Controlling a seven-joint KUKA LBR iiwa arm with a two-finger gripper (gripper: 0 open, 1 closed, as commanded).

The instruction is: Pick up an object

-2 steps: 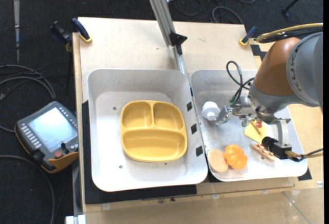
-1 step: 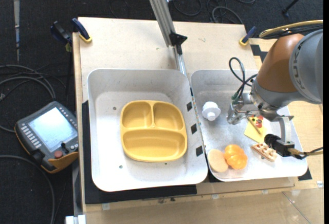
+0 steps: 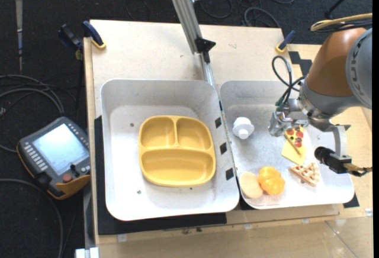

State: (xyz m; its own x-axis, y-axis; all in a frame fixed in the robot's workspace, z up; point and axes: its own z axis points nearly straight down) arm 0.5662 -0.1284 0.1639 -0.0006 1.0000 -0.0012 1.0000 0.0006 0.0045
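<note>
— Where's your gripper (image 3: 286, 125)?
— Low in the right bin (image 3: 260, 97), pizza slice (image 3: 294, 143) right beneath it — touching or not, you can't tell.
— Jaws?
— Can't tell. Cup (image 3: 243, 127) left of them; waffle (image 3: 305, 173), orange (image 3: 270, 180) nearer you.

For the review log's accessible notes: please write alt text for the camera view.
The arm's gripper hangs low in the right bin, just above a pizza slice, with a waffle piece, orange fruit and white cup nearby. The left bin holds a yellow divided plate.
</note>
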